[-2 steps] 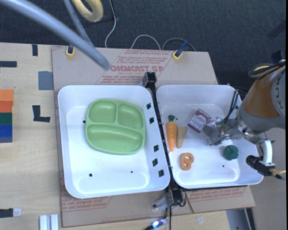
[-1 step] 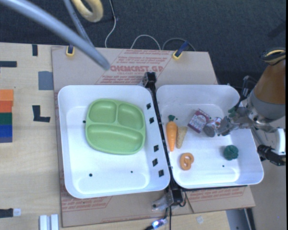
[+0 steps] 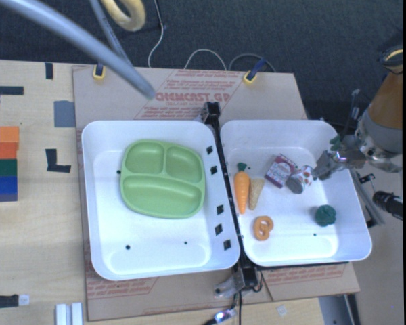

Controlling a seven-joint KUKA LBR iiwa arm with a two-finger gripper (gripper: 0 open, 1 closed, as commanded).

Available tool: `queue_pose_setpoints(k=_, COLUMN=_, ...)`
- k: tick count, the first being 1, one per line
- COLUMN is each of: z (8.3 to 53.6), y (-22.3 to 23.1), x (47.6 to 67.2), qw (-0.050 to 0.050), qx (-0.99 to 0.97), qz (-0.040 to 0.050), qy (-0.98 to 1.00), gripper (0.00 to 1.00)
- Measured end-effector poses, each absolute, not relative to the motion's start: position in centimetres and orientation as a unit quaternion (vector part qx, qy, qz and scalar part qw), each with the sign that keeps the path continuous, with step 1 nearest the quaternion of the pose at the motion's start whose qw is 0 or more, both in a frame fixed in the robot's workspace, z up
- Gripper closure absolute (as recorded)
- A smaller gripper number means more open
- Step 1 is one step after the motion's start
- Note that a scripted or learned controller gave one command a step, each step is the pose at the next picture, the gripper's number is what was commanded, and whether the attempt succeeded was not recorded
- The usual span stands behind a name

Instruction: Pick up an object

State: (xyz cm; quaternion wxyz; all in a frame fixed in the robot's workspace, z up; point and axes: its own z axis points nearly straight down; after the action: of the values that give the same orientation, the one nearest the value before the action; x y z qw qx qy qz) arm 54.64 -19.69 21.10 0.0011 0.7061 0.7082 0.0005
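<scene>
Across worktop [image 3: 47,202], right white bin [image 3: 345,249]: fingers [image 3: 323,166] of gripper [image 3: 319,168], spread unclear, crowding small grey-red object [image 3: 299,180] beside maroon packet [image 3: 279,170], risking a nudge instead of a grasp.

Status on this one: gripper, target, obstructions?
Gripper low in right bin, at small grey piece; grip unconfirmed. Carrot, pretzel, green ball, pink packet lie apart. Nothing blocking.

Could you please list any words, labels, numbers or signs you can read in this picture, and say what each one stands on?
Red print on the flat brown cardboard sheet behind the two white bins: several lines, too blurred to read.
Print on the small pink-and-white packet in the right white bin: too small to read.
Nothing else bears legible text.
</scene>
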Motion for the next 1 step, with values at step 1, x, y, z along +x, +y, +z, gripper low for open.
queue_pose_setpoints(k=1, z=27.28, y=-19.58, x=55.03, qw=0.001, qx=0.706, qz=0.0003, qy=0.708, gripper=1.0)
